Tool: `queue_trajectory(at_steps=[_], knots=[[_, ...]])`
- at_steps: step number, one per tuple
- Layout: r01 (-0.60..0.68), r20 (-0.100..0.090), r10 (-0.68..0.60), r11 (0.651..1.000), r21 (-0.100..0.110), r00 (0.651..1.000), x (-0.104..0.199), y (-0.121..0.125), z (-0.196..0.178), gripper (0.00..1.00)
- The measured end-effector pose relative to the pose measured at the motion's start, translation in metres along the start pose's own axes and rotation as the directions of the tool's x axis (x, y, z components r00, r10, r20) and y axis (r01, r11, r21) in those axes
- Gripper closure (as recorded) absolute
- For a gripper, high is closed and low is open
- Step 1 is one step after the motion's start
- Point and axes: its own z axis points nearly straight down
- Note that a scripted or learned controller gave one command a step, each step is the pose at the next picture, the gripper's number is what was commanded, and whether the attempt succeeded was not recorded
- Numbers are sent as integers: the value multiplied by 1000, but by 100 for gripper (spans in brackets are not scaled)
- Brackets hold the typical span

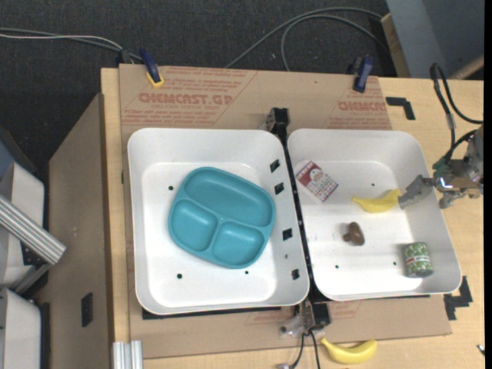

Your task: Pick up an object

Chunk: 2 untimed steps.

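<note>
From my remote seat, I saw the arm's two-finger gripper [421, 188] at the right edge of the right-hand shallow white bin [415, 154], its grey tip lying just beside the stem end of the small yellow plastic banana [376, 202]. I couldn't tell whether tip and banana were touching or a hair apart, and I couldn't tell how far the gripper was open (the mechanism was a small blurred cluster at the frame's right). Nothing looked lifted; the banana lay flat on the bin floor.

Other candidates in that bin: a red-and-white printed card or packet [316, 181] near the divider, a small brown lump [354, 234] approx. mid-bin, and a green patterned can on its side [417, 258] in the near-right corner. All rested on the floor, well apart from each other.

The left-hand white bin [146, 206] held a teal plastic divided plate w/ three compartments [221, 217]. A second yellow banana [350, 350] sat outside the bins at the bench's front edge.

My read on progress: early. The approach looked about done, w/ the banana as the likely target, but the grasp wasn't confirmed and the lift was left to do.
</note>
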Motion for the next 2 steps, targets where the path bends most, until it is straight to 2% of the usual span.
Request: queue_trajectory(at_steps=[1,2], knots=[[-1,1,1,1000,-2,1000,3,2,42,0],[-1,0,1,1000,-1,1000,7,-8,95,0]])
